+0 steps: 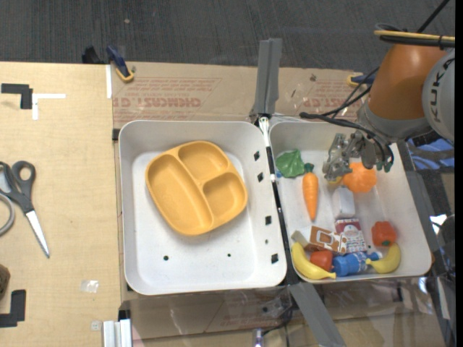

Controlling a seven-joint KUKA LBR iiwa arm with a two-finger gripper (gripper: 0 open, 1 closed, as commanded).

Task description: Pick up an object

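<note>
The gripper [340, 166] hovers with an orange toy fruit [359, 178] just beside its fingers; finger state cannot be told. Off-centre closing risks pushing the fruit away.

I see a yellow-orange divided plate [196, 186] in the white left bin [137, 266]. In the white right bin [416, 215]: orange carrot [310, 195] with green top, yellow banana [309, 263] at seven o'clock, red pepper [383, 233], blue bottle [349, 264].
</note>
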